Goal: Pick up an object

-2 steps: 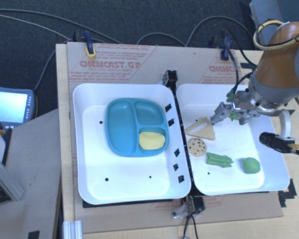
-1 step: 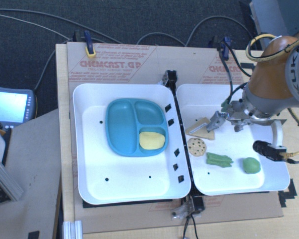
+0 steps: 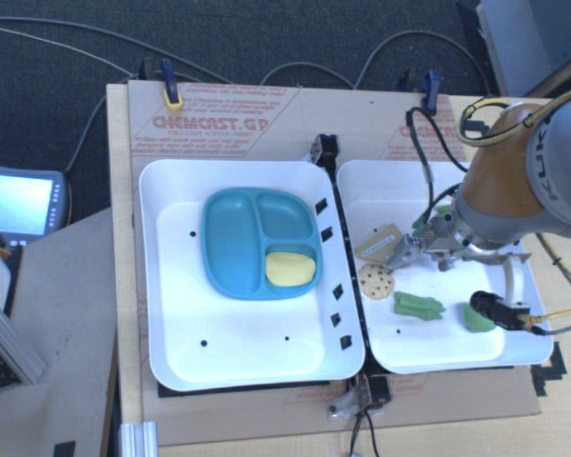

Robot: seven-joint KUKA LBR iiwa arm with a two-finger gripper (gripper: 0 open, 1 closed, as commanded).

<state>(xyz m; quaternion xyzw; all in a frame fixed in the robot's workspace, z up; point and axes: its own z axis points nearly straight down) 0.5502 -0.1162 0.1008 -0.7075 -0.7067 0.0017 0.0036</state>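
Note:
My gripper (image 3: 401, 252) hangs low in the right bin (image 3: 390, 188), reaching leftward from the grey and orange arm. Its tip sits right beside a tan flat piece (image 3: 377, 242); I cannot tell whether it touches it. Just below lies a round speckled cookie (image 3: 375, 280). A green ridged object (image 3: 419, 305) rests nearer the front, and a second green object (image 3: 477, 319) lies at the front right, partly hidden by a black part of the arm.
The left bin (image 3: 171, 284) bears a blue divided plate (image 3: 247, 241) with a yellow lump (image 3: 290, 268) in its front right compartment. A black divider with clips (image 3: 341, 274) runs between the bins. Cables loop over the arm at the right.

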